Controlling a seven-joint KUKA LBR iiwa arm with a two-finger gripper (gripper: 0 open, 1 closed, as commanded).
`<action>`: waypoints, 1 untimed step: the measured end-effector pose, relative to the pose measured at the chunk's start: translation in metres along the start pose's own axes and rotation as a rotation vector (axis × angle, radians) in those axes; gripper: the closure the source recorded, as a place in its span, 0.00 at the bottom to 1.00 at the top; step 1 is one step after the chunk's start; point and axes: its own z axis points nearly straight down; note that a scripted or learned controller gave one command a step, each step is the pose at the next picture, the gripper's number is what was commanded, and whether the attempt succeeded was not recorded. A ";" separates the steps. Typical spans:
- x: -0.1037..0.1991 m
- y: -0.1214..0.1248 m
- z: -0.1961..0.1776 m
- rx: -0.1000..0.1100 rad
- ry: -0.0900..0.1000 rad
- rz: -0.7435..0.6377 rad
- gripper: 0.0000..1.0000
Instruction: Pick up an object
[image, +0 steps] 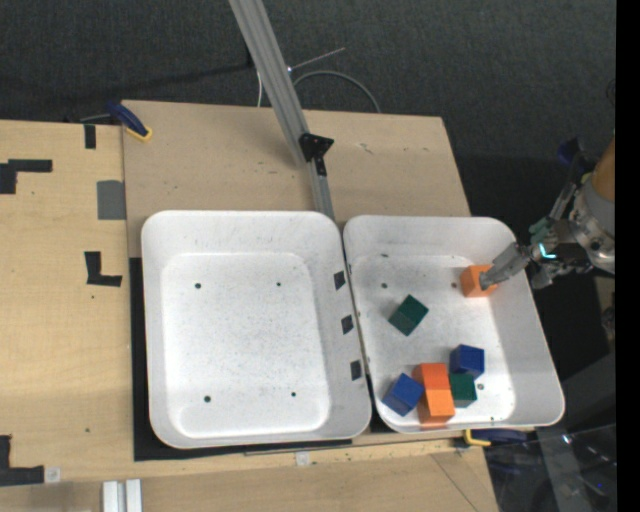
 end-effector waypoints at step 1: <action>0.000 0.001 -0.002 -0.004 -0.001 -0.002 0.00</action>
